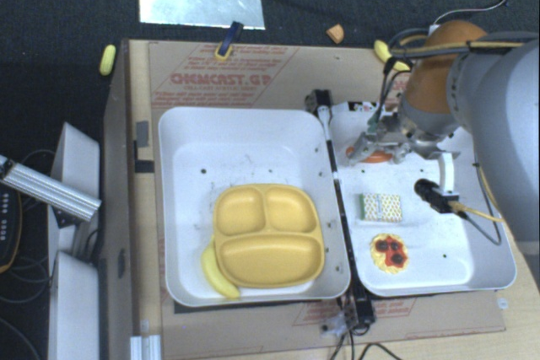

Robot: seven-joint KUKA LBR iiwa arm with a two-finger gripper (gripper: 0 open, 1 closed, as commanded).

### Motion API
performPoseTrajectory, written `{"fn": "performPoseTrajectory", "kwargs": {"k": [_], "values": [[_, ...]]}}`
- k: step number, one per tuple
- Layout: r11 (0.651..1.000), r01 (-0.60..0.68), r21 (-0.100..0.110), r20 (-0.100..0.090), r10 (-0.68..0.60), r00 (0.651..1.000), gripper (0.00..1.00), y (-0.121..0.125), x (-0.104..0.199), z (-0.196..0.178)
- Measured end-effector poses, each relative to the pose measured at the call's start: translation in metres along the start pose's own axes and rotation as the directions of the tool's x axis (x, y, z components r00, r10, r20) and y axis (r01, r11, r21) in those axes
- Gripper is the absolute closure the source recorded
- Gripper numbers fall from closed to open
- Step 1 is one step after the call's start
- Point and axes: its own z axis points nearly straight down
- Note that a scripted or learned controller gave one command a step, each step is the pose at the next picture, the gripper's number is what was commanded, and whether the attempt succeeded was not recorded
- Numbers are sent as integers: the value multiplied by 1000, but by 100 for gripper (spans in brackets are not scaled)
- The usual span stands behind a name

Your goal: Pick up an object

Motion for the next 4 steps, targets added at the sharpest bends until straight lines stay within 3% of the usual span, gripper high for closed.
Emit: {"fn": "performPoseTrajectory", "kwargs": {"k": [1,2,3,4], "values": [[1000,2,21,-3,-2,1000,0,22,-4,2],[1000,0,20,-3,0,1000,0,23,-10,2],[1000,0,14,0,0,1000,0,23,9,2],[1000,-4,2,-1,4,1000,0,-39,13,0]]}}
